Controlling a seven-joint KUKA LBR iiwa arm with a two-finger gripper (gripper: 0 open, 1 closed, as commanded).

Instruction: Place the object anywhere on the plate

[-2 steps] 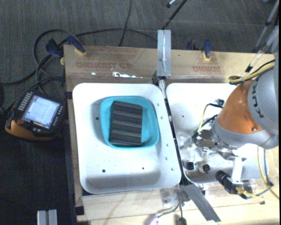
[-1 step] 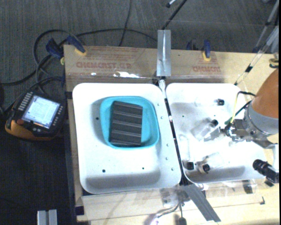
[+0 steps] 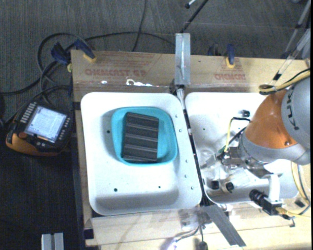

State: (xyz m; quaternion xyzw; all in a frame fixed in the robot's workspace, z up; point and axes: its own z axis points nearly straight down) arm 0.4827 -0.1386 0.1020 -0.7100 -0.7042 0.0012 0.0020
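Dark ridged block (image 3: 141,137) lies flat on blue plate (image 3: 168,139). Tool (image 3: 225,163) at three o'clock; grip state unclear. Best retreat straight up.

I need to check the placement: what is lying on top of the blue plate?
A dark ribbed block lies on the blue plate, in the left bin. The plate's middle is covered.

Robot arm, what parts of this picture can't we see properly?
- Gripper: the arm's own wrist covers it in the camera view, so fingers can't be judged.
- Right bin: the arm hides much of its floor.
- Dark ridged object on the blue plate: too blurry to identify.
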